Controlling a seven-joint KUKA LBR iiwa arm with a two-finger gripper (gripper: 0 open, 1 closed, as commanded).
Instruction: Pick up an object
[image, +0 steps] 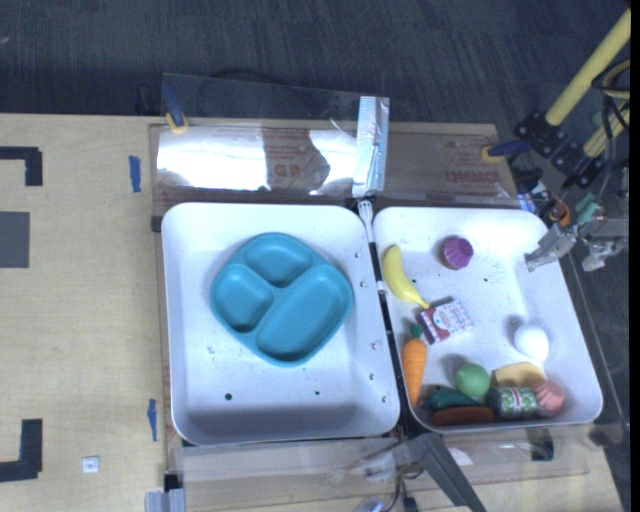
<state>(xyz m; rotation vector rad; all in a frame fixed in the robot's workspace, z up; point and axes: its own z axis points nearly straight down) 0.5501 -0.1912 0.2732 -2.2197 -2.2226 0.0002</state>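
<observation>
a: pincer (556, 243) sits over the right bin's (500, 225) far right edge, nothing seen between its fingers. open or closed? cannot tell from this angle.

b: noted. objects?

a: all in the right bin. banana (398, 277) along the left wall, purple ball (457, 252) toward the far side, well apart from the pincer. small red-and-white carton (446, 320) near the middle, just beside the banana's near tip.

b: near side?

a: carrot (414, 366) upright along the left wall. green ball (472, 380) beside it. white egg (531, 342) toward the right wall. a crowded cluster in the near corner: yellow piece (519, 374), green can (518, 402), dark green item (452, 401). touching, hard to separate.

b: left bin?

a: left bin (190, 330) holds 1 blue divided plate (281, 297), 3 compartments, roughly centred. both bins rest on the wooden tabletop (70, 300).
</observation>
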